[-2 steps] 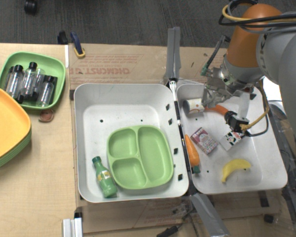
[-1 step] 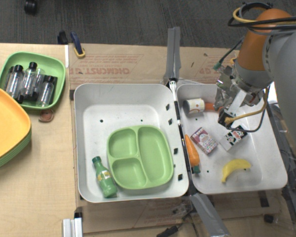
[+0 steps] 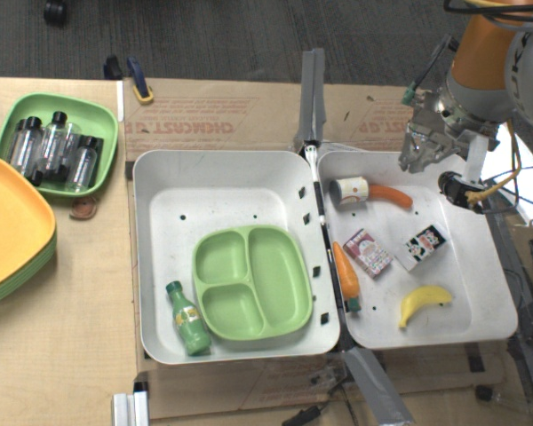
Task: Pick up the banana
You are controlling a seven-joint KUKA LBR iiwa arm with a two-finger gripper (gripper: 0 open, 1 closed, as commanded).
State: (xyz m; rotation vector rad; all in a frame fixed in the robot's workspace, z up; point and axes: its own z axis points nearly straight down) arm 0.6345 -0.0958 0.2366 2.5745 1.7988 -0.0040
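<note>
Left bin (image 3: pixel 151 238): holds a green three-compartment tray (image 3: pixel 250 282), lying flat toward the near right of the bin, and a small green bottle (image 3: pixel 187 319) lying just beside the tray's left near corner.

Right bin (image 3: pixel 489 327): holds the banana (image 3: pixel 423 303), a white cup (image 3: pixel 350 189) on its side, two carrots and two small boxes.

Banana: yellow, near the front of the right bin, right of centre, apart from everything else in there.

Carrots: one carrot (image 3: pixel 391 195) lies at the back, touching the white cup; the other carrot (image 3: pixel 345 273) lies along the bin's left wall, pointing front to back.

Boxes: a pink patterned box (image 3: pixel 368 253) sits mid-bin, just right of the second carrot; a black-and-white box (image 3: pixel 425 244) sits near it on the right (both lie between the banana and the back of the bin).

Gripper (image 3: pixel 419 160): over the back right corner of the right bin, well apart from the banana; nothing shows between its fingers, and whether they are spread or closed I cannot tell.

Arm (image 3: pixel 493 51): grey with an orange band, reaching in from the right.

Bench, far left: a green dish (image 3: pixel 102 118) with several dark-capped clear bottles (image 3: pixel 53 149) in it, and a stack of orange plates (image 3: pixel 13 229) below it.
</note>
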